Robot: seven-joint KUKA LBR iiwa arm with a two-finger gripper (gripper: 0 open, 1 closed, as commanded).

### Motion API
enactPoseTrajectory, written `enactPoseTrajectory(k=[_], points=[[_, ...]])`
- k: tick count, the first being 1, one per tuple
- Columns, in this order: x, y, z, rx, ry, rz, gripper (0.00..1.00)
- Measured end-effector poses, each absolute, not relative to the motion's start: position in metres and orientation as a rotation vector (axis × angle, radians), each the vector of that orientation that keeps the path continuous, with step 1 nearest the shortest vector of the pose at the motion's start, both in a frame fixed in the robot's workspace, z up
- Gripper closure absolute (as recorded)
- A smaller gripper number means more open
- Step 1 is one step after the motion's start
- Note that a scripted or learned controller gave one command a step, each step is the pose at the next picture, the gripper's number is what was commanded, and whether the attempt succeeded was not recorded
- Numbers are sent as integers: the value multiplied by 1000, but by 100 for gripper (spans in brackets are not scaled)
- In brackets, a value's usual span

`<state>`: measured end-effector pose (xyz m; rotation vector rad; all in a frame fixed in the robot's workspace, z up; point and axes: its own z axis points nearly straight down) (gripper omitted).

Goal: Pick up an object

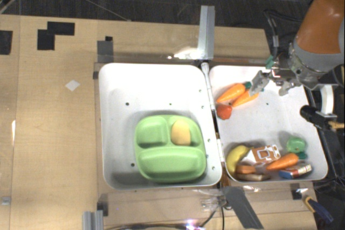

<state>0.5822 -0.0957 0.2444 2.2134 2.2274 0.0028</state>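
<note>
A: Gripper (268, 81) sits over the upper part of the right bin (318, 156), close to the leaf end of the carrot pair (236, 94). Fingers look spread, nothing between them, though they are small and dark against the wrist, so I log that with some doubt.

B: Target location?

A: The carrot pair lies at the right bin's upper left, tilted, tips toward the divider, with a small red piece (224, 111) just beside the lower end. It is well apart from the pile (267, 161) along the bottom edge.

B: Handling estimate?

A: Judged as toy produce: light, stiff, smooth plastic skin, so likely to slip out of a shallow pinch. Best hold is across the thick middle, square to the long axis, not at the taper.

B: What can't be read?

A: Whether the two carrots are joined or separate. The pile's items overlap; a banana (235, 158) and another carrot are clear, the rest is not. The left bin (116, 116) holds a green tray (167, 161) with a yellow object (181, 132).
</note>
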Motion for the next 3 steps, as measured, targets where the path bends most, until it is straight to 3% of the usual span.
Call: enactPoseTrajectory(k=[1,2,3], points=[[620,-109,153,2169,2270,3,0],[619,-111,97,2347,2083,7,0],[634,-100,91,2221,2208,11,0]])
